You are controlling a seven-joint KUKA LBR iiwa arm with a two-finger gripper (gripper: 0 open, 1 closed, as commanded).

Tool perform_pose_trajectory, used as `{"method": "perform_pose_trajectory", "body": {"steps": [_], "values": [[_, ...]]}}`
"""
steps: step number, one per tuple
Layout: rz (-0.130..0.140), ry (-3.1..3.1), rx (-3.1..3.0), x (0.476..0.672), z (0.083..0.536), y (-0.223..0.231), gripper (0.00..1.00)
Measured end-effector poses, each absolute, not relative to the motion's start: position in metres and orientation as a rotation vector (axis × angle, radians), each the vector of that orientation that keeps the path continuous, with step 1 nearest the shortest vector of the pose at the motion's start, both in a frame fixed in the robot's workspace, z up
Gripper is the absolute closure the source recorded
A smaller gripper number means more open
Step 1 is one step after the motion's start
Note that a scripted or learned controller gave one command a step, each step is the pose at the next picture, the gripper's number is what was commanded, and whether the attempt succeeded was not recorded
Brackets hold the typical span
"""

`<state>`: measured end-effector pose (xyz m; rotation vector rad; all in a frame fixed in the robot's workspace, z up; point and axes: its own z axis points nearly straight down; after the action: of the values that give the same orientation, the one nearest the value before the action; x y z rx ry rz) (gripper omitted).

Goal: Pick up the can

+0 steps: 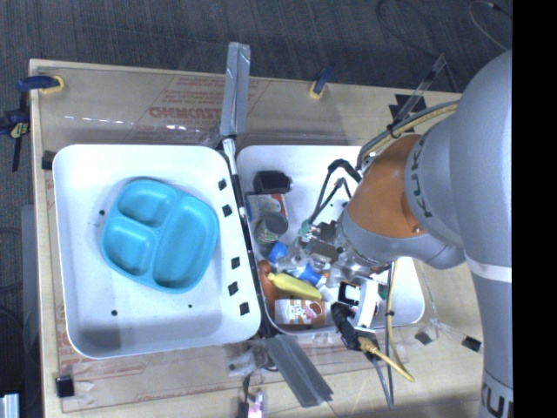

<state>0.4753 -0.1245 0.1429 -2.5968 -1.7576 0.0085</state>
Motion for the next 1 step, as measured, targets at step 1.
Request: {"method": "perform_pose_trajectory", "body": {"steps": [1], "values": [[0.003,-1.740,-2.614,0.4764,0.1281,-0.2031,0.00]]}}
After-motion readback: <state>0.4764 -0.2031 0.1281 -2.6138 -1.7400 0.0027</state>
